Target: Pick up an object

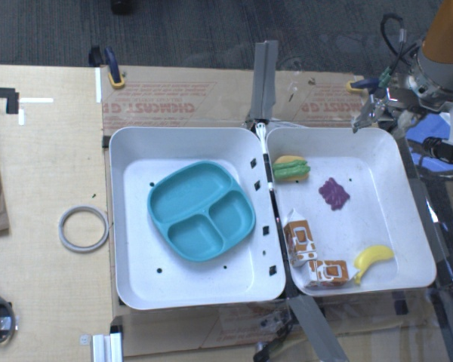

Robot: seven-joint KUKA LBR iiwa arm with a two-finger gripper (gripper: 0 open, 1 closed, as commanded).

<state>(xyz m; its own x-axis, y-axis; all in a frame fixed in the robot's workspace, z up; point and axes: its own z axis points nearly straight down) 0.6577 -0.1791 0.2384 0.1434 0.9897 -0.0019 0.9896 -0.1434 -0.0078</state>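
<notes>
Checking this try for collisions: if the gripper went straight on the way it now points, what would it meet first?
The gripper points down-left over the right bin's far corner. Probably bare bin floor first; the purple grapes lie further along. Depth is unclear.

Colours I see across the two bins

I see a teal divided plate (pixel 202 220) in a white bin (pixel 128 202); a yellow banana (pixel 374 261), purple grapes (pixel 334 193), a green-and-yellow sandwich (pixel 291 167), and orange-and-white cartons (pixel 309 255).

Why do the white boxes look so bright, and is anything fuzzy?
In the camera view, overhead light washes out the white bins, with soft shadows under the teal plate and banana; the claw at the top right looks a bit blurry, and the carton print is too fuzzy to read.
</notes>
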